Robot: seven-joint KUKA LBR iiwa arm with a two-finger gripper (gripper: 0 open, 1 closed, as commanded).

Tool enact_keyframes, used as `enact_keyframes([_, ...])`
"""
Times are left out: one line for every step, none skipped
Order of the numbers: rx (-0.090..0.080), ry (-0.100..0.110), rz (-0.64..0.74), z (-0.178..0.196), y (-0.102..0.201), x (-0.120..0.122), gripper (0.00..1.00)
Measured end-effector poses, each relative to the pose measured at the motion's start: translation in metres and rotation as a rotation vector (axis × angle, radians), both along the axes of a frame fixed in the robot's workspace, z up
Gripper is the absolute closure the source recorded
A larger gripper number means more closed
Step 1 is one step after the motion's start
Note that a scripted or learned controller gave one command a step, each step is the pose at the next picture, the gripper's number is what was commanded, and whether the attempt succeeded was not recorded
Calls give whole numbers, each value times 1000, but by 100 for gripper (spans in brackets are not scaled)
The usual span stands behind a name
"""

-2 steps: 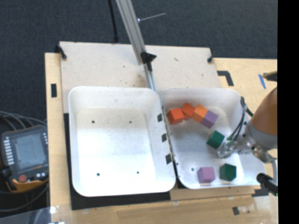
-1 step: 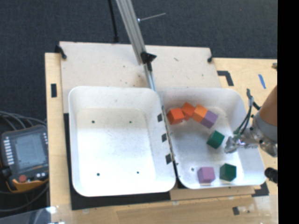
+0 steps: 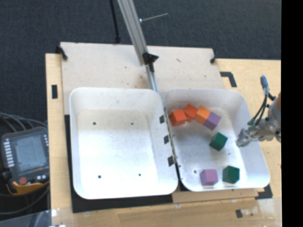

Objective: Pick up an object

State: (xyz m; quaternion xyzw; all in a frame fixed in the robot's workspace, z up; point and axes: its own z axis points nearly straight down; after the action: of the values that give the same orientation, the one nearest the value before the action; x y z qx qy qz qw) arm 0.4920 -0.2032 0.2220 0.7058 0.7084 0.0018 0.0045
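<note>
— Reaching from the right rim, our gripper (image 3: 242,139) seems empty; how far it gapes, we cannot tell.
— We descend squarely over the nearest green cube (image 3: 218,141), mid right bin (image 3: 253,162).

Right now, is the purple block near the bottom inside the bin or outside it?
Inside. The purple block lies on the floor of the right bin, within its white rim, beside a green block.
</note>
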Motion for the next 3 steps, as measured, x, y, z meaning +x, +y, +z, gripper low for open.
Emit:
enact_keyframes([3,6,1,3,-1,1,100])
enact_keyframes([5,7,5,1,58,14,100])
enact_keyframes([5,8,4,-6,109,16,100])
